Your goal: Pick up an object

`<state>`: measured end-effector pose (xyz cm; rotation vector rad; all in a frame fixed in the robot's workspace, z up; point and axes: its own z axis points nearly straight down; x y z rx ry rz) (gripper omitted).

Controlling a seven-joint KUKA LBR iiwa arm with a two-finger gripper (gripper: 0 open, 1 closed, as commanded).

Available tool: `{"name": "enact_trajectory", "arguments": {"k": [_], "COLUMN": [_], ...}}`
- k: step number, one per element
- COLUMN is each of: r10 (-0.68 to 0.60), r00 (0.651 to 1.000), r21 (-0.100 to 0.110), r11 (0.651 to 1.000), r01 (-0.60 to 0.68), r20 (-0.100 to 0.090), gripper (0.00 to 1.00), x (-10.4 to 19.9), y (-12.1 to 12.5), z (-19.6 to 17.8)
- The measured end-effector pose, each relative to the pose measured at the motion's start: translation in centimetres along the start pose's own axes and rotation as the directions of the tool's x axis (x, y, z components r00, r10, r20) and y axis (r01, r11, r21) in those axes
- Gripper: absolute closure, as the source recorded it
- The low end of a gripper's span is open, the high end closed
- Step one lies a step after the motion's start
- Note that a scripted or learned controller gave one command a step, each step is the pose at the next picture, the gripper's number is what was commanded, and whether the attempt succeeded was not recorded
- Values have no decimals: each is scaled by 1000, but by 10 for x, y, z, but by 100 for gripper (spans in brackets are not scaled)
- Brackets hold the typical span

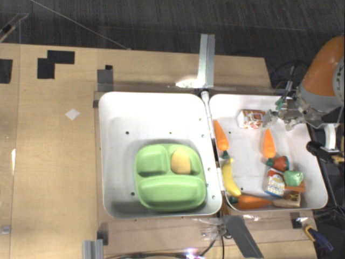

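Toy food crowds your right bin (pixel 318 201) at five o'clock, unpicked. Your gripper (pixel 281 112) hovers near the small carton (pixel 251 118) at two o'clock; its grip can't be told, so the pick remains undone.

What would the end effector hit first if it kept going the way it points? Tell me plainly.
The end effector points toward the view's left, at the small white and orange carton in the right bin. That carton looks first in line, though its height above it is unclear.
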<state>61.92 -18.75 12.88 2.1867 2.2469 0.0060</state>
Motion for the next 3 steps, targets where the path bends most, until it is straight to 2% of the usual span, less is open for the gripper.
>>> {"name": "enact_trajectory", "arguments": {"k": [1, 2, 3], "r10": [116, 109, 47], "r00": [993, 994, 999], "r21": [-4, -13, 0], "r11": [993, 994, 999], "r01": [-116, -109, -47], "r20": [0, -1, -2], "gripper": [0, 100, 100], "x": [0, 2, 89], "y": [-11, -7, 18], "z": [39, 25, -50]}}
